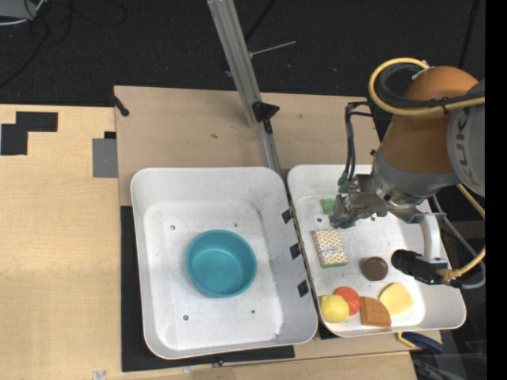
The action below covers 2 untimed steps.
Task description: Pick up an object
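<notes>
The claw [342, 214] hangs low in the right bin [305, 182], just above one patterned box [329, 247]; I cannot tell its state. Right of the box sits one brown disc [374, 268]. Below, along the near rim, crowd four food pieces [366, 304]. The left bin [158, 188] holds one teal bowl [221, 263] amid open floor.

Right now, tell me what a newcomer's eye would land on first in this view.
First the teal bowl, alone in the left bin. Next the grey arm with its orange band, reaching in from the right, its gripper low over the far part of the right bin. Then the cluster along that bin's near edge: a yellow piece, an orange wedge, a red and yellow fruit, with a patterned box and brown disc behind.
</notes>
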Each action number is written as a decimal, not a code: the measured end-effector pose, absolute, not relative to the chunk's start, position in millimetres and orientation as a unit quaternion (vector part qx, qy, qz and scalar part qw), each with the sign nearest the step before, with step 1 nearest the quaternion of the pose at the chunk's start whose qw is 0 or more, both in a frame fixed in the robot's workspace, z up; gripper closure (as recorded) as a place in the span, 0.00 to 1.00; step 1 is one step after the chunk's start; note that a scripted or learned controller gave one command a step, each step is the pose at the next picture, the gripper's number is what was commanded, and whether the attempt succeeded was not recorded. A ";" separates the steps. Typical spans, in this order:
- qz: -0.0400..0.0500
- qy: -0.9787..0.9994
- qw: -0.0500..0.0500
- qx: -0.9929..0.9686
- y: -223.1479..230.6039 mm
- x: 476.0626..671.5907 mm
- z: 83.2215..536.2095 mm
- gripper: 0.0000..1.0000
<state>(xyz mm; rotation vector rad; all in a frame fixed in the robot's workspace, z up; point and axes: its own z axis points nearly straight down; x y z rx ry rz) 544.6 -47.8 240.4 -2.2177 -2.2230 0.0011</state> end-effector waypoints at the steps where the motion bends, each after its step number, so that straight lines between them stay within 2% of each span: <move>1: 0.000 -0.708 0.001 -0.706 8.9 536.3 230.5 1.00; 2: 0.000 -0.708 0.001 -0.706 51.5 536.7 225.9 1.00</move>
